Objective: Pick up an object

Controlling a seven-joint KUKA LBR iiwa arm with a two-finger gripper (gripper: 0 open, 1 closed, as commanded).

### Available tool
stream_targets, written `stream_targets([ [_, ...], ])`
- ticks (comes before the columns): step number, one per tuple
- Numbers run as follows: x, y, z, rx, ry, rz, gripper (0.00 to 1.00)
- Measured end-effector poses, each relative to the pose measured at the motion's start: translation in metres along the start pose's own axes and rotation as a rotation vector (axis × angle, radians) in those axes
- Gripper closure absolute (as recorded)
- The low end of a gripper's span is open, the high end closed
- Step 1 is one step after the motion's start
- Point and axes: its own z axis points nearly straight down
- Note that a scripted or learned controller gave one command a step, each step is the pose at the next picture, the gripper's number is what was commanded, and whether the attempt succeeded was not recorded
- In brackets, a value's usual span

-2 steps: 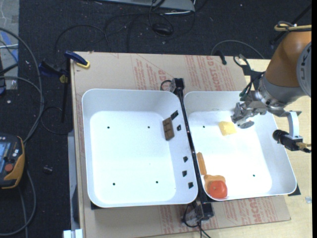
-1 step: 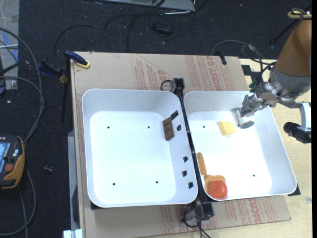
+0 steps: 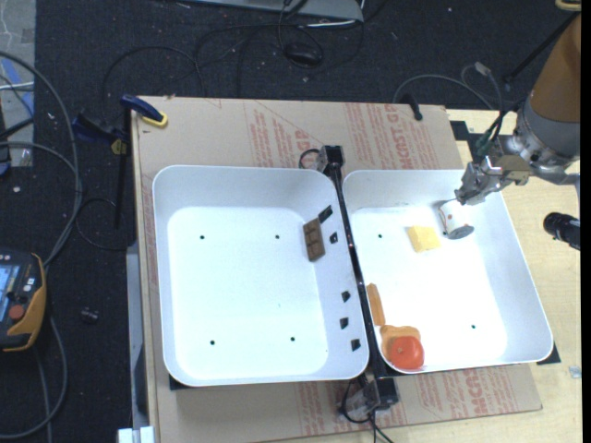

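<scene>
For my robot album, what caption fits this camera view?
Robot arm's tool hovers near a yellow block in the right bin.

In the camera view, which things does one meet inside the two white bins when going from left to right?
brown block → orange-handled tool with red head → yellow block → white cup-like object, beside the claw.

A small yellow block [image 3: 424, 238] lies flat in the right bin, near the top. Just beside it, to the right, stands a little white cup [image 3: 452, 220] with a red stripe. A round red ball [image 3: 404, 350] with an orange handle sits in the bottom left corner.
</scene>
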Motion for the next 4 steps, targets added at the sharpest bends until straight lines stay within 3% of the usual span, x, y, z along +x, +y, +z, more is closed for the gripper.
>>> stream_targets([
  [2, 0.125, 0.003, 0.008, 0.005, 0.002, -0.005, 1.00],
  [4, 0.229, -0.009, 0.029, 0.006, 0.002, -0.004, 1.00],
])
